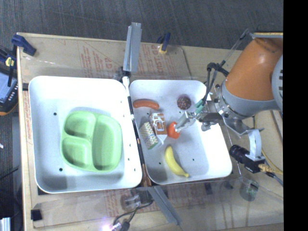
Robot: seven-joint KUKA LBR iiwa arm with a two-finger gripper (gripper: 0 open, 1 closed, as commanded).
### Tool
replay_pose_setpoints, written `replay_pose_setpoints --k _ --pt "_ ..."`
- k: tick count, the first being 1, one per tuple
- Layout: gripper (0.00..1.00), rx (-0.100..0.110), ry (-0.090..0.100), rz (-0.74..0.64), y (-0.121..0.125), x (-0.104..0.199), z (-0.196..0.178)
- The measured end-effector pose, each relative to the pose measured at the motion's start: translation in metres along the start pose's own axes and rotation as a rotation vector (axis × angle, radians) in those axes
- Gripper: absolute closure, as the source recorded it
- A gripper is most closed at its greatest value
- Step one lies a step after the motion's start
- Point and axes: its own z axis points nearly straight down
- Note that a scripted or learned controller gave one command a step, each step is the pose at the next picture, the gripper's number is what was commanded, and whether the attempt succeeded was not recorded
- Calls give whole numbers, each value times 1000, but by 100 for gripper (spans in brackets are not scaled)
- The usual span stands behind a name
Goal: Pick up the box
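The box, small with brown, orange and white print, lies in the middle of the right bin. My gripper reaches in from the right, low over the bin, its tip just right of the box. The tip is at a small red round object that sits against the box's lower right corner. The grey and orange arm hangs over the bin's right rim.
A green-patterned packet lies against the box's lower left. A sausage and a dark brown ball lie at the back, a banana at the front. The left bin holds a green divided tray.
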Motion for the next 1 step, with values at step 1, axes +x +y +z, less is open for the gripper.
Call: replay_pose_setpoints --k 1 --pt "0 5 -1 83 51 14 61"
